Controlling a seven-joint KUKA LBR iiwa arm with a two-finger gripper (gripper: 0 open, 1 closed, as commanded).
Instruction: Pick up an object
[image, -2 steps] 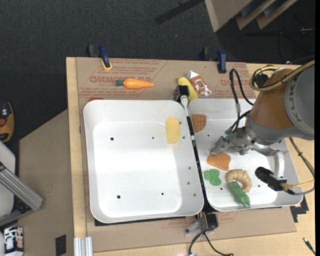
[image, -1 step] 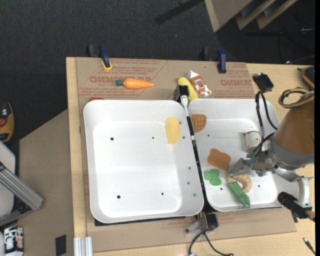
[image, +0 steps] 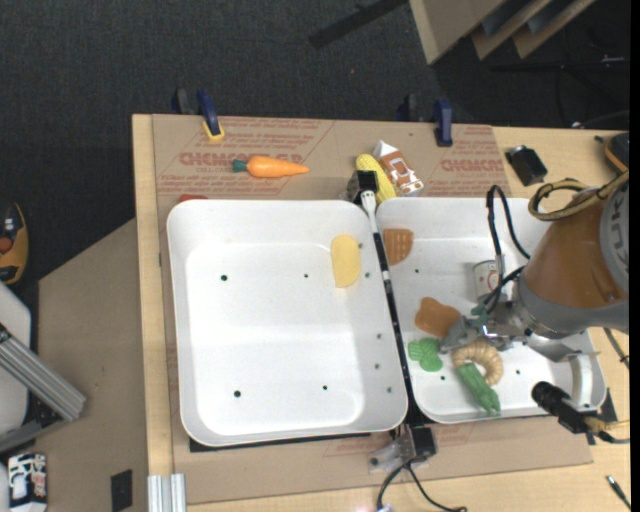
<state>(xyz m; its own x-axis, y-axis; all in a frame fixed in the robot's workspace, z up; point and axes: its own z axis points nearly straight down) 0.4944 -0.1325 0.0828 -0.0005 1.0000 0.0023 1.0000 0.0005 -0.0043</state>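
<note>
- Camera view: the gripper (image: 487, 328) is lowered into the right bin (image: 450, 225), just beside a brown piece (image: 437, 317) and a tan curl (image: 481, 357); its state cannot be told.
- The reach is judged in hand; a centred descent and closing are called for next.

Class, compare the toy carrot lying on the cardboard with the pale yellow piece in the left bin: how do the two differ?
Colour: the carrot is bright orange with a green top, while the yellow piece is pale and plain. Shape: the carrot tapers to a point; the yellow piece is a rounded oblong. Place: the carrot lies on the cardboard outside the bins; the yellow piece lies inside the left bin, near its right wall. Both lie apart from the gripper.
</note>
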